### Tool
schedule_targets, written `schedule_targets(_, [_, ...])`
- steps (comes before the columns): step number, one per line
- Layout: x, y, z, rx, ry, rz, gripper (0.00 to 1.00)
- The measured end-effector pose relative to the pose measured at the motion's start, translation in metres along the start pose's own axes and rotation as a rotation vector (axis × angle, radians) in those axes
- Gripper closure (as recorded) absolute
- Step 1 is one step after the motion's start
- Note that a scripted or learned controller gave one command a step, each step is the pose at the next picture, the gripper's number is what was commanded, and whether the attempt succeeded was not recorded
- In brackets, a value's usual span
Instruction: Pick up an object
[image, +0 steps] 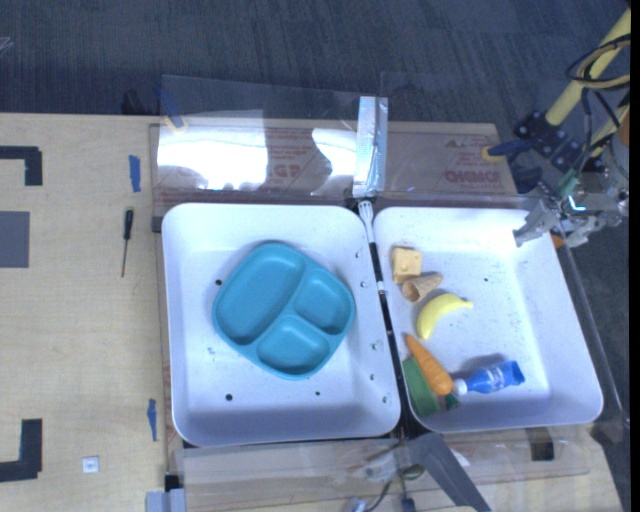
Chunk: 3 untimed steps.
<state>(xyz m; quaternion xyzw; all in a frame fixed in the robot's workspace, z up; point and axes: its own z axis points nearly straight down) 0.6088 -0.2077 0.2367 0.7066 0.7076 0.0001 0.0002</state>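
The right bin (540, 300) holds a yellow block (406, 262), a small tan cone (420, 287), a banana (438, 312), a carrot (430, 368) lying over a green piece (418, 392), and a blue and white bottle (490, 379). My gripper (528, 230) hangs over the right bin's far right corner, well apart from all of these objects. Nothing is seen in it. Cables and the wrist (585, 200) crowd the space behind it.
The left bin (190, 330) holds a blue divided plate (284, 309). A clear plastic sheet (260, 150) and a metal strip (369, 145) stand behind the bins. A screwdriver (126, 240) lies on the wooden bench at left.
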Motion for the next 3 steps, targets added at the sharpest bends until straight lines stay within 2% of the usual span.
schedule_targets(1, [0.101,-0.023,0.047,0.004,0.004,-0.003,0.00])
schedule_targets(2, [0.110,-0.033,0.148,-0.006,-0.001,-0.177,0.00])
schedule_targets(3, [0.130,-0.006,0.047,-0.011,-0.001,-0.209,0.00])
